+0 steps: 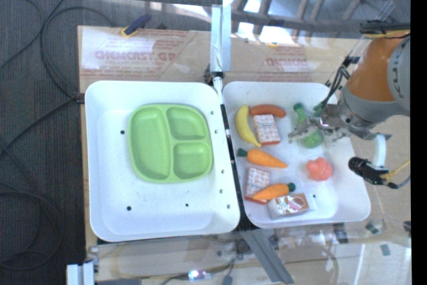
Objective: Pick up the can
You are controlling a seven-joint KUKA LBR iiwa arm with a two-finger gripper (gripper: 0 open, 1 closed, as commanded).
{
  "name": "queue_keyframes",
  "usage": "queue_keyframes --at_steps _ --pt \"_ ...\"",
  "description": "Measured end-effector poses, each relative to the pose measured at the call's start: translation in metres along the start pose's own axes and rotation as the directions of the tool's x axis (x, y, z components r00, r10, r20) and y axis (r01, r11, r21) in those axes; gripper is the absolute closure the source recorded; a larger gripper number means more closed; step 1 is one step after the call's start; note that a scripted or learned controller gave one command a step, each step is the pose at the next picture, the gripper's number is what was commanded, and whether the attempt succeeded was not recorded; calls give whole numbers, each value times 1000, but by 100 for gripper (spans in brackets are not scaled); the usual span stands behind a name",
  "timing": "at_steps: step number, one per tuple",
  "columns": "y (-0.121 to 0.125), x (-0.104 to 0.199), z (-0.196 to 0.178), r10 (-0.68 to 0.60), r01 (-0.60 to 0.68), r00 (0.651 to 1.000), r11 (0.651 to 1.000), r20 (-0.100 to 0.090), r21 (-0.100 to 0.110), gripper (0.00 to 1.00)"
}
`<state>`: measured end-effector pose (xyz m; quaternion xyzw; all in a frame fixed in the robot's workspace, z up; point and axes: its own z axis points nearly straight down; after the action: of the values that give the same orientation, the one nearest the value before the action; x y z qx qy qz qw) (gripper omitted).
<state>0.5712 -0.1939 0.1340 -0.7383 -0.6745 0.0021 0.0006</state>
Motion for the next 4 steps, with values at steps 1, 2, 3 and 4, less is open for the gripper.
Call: queue_keyframes --at_steps 1,2,3,4 --pt "-36 20 44 44 -44 999 999 1 -16 0" --pt "3 -12 43 60 -60 998 998 -18 -8 0" --pt "-30 -12 41 85 -85 996 996 -8 -21 0" --pt "44 -2 43 444 -444 896 896 -16 -5 0"
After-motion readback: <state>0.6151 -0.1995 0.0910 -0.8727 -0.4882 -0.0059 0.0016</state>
